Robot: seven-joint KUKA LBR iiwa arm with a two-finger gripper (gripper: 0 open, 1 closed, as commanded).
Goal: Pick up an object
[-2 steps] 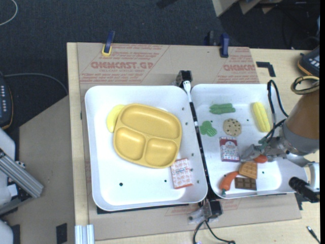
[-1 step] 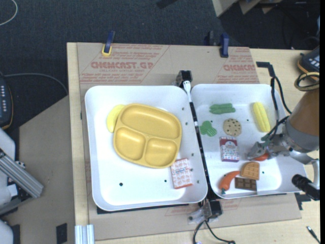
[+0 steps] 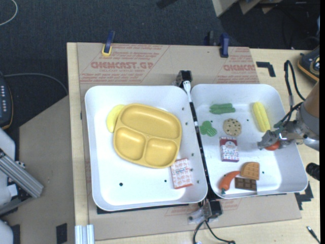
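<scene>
Red obj [image 3: 272,146] near rt bin's [image 3: 292,179] rt edge, at fingers [image 3: 266,141]; fingers' state unclear.

Glossy white plastic bins [image 3: 96,136] sit on a matt tabletop [image 3: 152,60] of printed brown cardboard; the yellow divided tray [image 3: 147,134] looks smooth, satiny plastic.

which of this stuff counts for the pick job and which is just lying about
In play:
- gripper, in the right bin
- small red item right at the gripper's tip

Just lying about:
- corn cob
- cookie
- waffle
- yellow divided tray in the left bin
</scene>
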